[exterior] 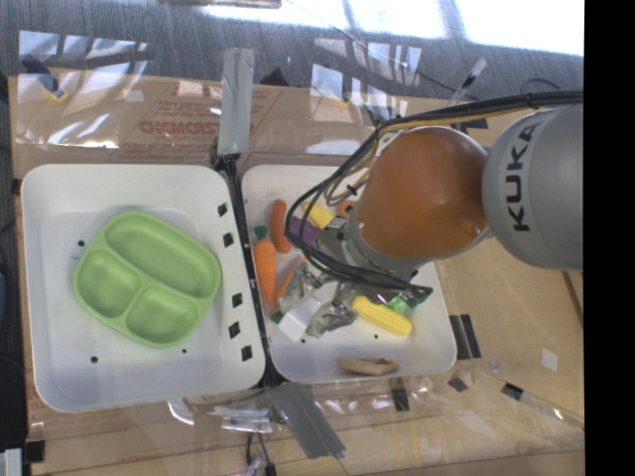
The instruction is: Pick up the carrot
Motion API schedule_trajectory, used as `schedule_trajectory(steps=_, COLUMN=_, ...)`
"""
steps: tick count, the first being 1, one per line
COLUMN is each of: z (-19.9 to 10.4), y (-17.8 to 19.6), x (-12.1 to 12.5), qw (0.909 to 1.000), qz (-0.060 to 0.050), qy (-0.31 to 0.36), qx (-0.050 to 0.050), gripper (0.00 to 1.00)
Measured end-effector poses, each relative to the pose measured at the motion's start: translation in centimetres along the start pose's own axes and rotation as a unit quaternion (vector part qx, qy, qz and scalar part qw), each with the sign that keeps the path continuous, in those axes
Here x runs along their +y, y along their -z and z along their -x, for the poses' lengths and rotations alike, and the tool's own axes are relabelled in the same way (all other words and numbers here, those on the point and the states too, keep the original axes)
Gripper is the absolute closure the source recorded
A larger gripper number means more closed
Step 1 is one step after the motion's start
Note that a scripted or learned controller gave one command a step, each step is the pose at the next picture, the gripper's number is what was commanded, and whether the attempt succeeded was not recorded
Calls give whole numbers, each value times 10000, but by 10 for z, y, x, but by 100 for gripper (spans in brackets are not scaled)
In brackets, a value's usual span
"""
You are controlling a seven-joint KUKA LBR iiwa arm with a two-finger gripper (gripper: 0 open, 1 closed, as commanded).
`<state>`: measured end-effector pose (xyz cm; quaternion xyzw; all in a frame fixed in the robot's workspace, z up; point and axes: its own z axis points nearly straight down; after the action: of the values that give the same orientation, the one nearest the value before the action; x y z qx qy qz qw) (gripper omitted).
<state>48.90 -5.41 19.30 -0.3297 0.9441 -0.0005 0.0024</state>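
We see our silver two-finger gripper (319, 310) low in the right white plastic bin (437, 350), but we cannot tell how its fingers stand. The long orange toy carrot (265, 271) lies just to their left, by the bin wall. It looks light, hard and smooth, maybe slippery. We should pinch its thick middle.

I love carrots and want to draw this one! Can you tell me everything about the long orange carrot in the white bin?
The long orange carrot looks like smooth plastic toy food, with a small green tip at its top end. It lies flat and nearly straight up and down in the camera view, along the left wall of the right-hand shallow white bin. A smaller orange-red stick-shaped piece lies just above and to its right. The grey arm's gripper hangs close beside the carrot, not holding it.
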Motion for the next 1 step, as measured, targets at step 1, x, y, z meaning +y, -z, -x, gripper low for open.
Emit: schedule_trajectory(steps=1, z=8, y=122, x=-6, qw=9928, qz=-44, qy=1195, qx=-36, gripper=100)
